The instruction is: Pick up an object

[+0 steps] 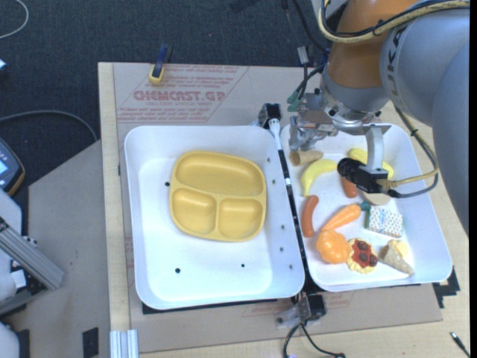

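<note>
While the grey arm with its orange band reaches in from the upper right of the frame, its gripper hangs low over the upper left corner of the right bin, close to the wall between the 2 white bins. Whether the gripper is wide or narrow cannot be told from this angle. Just below it in the frame lies a small tan piece, so near that contact cannot be judged. A banana lies beside that piece, toward the bin's middle. Lower down are a red sausage, a carrot and a round orange fruit, all close together. A pizza slice, a pale wedge and a blue-and-white block sit at the lower right. At the frame's centre left, the left bin holds 1 yellow plate with 3 compartments.
</note>
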